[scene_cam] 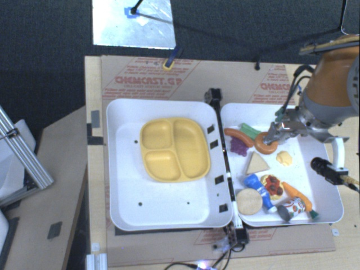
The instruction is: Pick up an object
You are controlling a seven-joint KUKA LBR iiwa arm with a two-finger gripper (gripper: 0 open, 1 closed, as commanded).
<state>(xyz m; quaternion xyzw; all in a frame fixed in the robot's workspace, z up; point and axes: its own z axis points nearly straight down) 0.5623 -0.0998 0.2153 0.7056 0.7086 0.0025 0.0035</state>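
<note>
Left white bin (121, 207) holds a yellow three-compartment plastic tray (173, 149); right white bin (332, 210) holds the toy food; gripper (274, 135) sits low over the orange ring-shaped toy (265, 145); pincer state: cannot tell, view too coarse. Centre on the ring before lifting, clear of the purple grape cluster toy (239, 145).

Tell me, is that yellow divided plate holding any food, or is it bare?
Bare. The yellow plate lies flat in the left bin, and all three of its compartments show plain yellow.

Grey arm (329, 114) with broad orange band (334, 77), black cable, metallic pincer (275, 133).
</note>
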